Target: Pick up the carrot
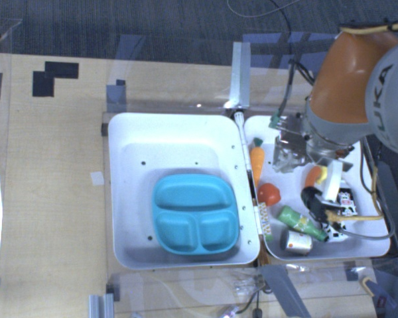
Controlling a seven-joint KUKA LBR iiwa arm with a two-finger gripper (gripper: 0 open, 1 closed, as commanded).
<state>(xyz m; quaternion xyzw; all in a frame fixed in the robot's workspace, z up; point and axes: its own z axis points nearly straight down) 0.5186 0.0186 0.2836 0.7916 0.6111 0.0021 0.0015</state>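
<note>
The big grey arm (368,91) is cut off at the picture's three o'clock edge. It hides the right bin (378,247) at one o'clock.

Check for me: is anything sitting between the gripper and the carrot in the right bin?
Nothing visible blocks it. The carrot lies by the right bin's left wall, with bare floor between it and the gripper on its right. The red tomato sits just below the carrot, off that line.

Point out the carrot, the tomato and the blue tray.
carrot (257,161): camera view, middle of its orange body.
tomato (269,193): camera view, centre of its red top.
blue tray (194,195): camera view, large upper compartment.
</note>
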